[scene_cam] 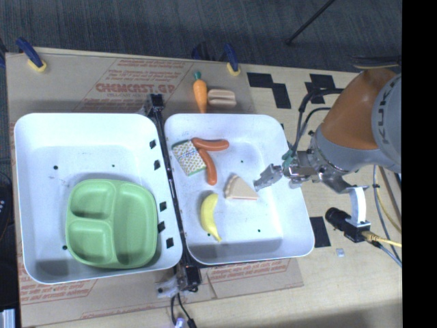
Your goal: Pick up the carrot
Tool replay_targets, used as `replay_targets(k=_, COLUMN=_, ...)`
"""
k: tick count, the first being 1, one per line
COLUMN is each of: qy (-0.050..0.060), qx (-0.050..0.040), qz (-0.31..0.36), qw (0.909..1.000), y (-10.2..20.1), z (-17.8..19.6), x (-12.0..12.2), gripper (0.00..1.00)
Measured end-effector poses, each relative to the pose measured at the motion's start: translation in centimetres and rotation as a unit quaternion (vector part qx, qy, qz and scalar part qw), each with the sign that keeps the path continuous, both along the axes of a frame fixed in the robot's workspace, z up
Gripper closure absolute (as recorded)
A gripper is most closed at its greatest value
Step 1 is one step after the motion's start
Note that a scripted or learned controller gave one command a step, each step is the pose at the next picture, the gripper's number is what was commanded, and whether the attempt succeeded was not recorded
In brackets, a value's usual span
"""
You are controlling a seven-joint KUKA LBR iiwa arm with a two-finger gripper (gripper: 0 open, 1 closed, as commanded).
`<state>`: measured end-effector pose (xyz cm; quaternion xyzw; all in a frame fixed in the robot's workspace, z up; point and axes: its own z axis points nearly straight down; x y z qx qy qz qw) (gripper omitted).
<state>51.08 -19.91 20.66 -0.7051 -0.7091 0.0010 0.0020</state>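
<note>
The carrot (pixel 199 94), orange with a green top, lies on the cardboard just behind the right bin's far rim, outside both bins. A small bun-like piece (pixel 221 98) rests right beside it. My gripper (pixel 268 177) hangs over the right side of the right bin (pixel 295 232), close to a pale sandwich wedge (pixel 239 188). It is well to the front and right of the carrot, and nothing is visibly held in it.
The right bin also holds two reddish sausages (pixel 210 144), a green-and-white patterned block (pixel 188 158) and a banana (pixel 209 216). A green divided plate (pixel 113 223) sits in the left bin (pixel 27 142). Blue clamps (pixel 232 60) grip the bench's far edge.
</note>
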Motion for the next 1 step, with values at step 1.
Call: replay_targets(k=1, qy=-0.002, qx=-0.0012, qz=-0.047, qw=0.9989, y=-1.23, z=13.20, x=0.05, gripper=0.00)
